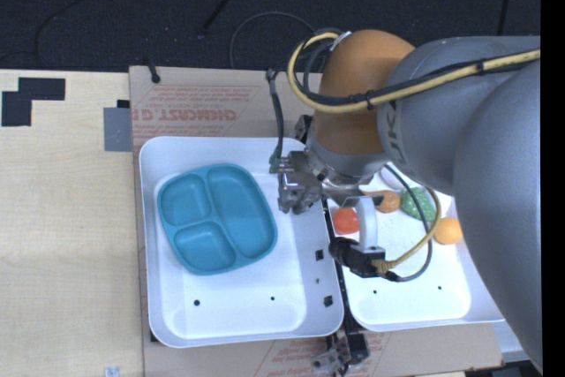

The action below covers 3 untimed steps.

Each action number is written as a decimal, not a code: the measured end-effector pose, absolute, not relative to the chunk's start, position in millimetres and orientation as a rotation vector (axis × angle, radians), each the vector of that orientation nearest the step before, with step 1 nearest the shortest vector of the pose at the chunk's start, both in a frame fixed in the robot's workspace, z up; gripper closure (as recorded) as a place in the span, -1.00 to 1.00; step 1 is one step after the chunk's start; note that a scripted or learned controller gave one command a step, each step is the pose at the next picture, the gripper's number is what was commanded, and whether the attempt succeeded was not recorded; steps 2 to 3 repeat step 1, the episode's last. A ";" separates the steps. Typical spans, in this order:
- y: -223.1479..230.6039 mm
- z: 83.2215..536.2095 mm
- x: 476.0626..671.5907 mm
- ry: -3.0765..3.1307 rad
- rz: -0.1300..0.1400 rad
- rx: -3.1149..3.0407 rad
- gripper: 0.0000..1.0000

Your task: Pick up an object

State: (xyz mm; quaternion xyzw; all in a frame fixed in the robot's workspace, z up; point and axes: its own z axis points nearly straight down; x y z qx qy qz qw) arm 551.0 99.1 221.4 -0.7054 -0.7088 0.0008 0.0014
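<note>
The pick is judged not yet done: nothing is seen lifted, and whether the gripper [296, 188] is open or closed, or has hold of anything, cannot be told. In the left bin [238, 305] a blue divided plate [216, 216] is laid flat by itself. In the right bin [415, 296] an orange ball [448, 230], a red object [344, 221], a green object [421, 206] and a small orange piece [388, 202] are gathered toward the far side, partly hidden by the arm. The gripper is held farther back, over the left bin's right edge, just beside the plate; an object has yet to be chosen, grasped and raised
</note>
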 end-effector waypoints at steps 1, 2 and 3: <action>109.7 222.0 556.3 -2.221 0.004 -2.219 1.00; 109.7 222.0 556.3 -2.221 0.004 -2.219 1.00; 109.7 222.0 556.3 -2.221 0.004 -2.219 1.00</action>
